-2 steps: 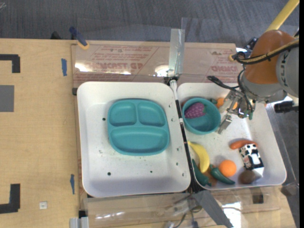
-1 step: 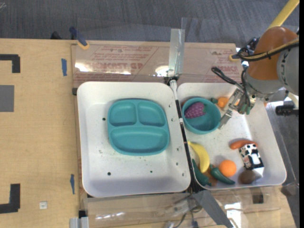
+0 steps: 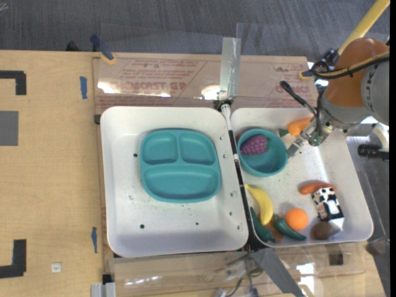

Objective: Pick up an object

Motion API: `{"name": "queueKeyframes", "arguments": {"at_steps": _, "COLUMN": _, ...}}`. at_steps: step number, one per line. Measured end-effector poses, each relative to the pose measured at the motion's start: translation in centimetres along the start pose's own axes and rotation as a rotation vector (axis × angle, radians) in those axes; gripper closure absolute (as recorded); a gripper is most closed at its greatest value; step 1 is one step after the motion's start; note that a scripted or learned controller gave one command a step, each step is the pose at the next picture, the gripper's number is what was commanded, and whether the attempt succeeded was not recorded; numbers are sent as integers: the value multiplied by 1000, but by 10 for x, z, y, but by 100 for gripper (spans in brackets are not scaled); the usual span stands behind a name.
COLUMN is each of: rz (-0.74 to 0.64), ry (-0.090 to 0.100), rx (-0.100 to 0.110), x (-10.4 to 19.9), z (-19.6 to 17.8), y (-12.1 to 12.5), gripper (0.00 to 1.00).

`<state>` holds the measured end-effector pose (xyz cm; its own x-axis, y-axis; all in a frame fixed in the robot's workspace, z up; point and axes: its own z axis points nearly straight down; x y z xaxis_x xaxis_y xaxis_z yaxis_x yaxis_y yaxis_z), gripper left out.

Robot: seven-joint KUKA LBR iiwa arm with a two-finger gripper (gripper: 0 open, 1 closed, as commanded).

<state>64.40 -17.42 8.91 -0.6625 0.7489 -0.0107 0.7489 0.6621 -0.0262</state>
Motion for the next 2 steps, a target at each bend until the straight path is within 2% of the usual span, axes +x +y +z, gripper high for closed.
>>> {"name": "queueKeyframes", "arguments": {"at_steps": 1, "rz": -19, "ry": 0, "rx": -31, "x": 82, "z": 0, "y": -57, "gripper": 0}}
{"name": "queueKeyframes", "arguments": {"at_steps": 2, "rz": 62, "ry": 26, "rx": 13, "x": 72, "z": -3, "y": -14, "gripper": 0}}
